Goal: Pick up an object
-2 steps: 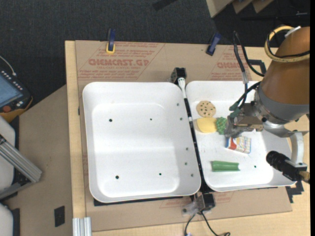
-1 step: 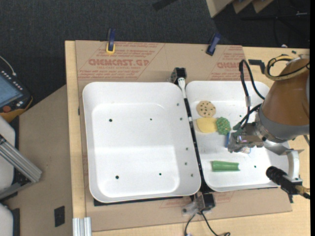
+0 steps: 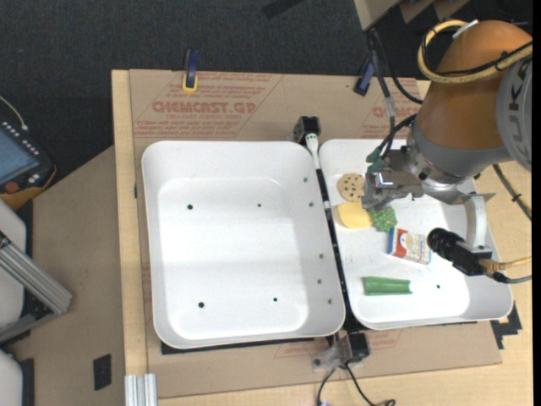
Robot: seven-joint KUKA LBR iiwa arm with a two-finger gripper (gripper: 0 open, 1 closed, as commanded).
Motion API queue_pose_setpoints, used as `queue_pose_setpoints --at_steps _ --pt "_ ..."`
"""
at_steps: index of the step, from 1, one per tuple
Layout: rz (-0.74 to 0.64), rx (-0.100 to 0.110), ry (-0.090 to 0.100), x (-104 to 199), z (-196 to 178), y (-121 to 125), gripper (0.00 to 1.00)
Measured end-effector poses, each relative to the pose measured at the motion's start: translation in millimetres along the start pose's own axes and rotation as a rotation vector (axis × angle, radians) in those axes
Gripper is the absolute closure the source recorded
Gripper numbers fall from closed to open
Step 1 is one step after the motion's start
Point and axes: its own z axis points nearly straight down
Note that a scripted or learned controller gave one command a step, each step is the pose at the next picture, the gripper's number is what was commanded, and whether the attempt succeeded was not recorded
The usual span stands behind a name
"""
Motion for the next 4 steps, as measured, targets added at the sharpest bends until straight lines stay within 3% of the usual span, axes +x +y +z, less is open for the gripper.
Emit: queue_pose_setpoints --at_steps 1,2,3,4 --pt "0.015 0.006 -0.004 -55 -23 -20 1.0" --pt "0.015 0.021 0.0 -90 66 -52 1.0" --pt "-0.004 0.006 0.003 26 31 -12 1.0" --pt "0.017 0.011 -0.003 -45 2 -50 1.0"
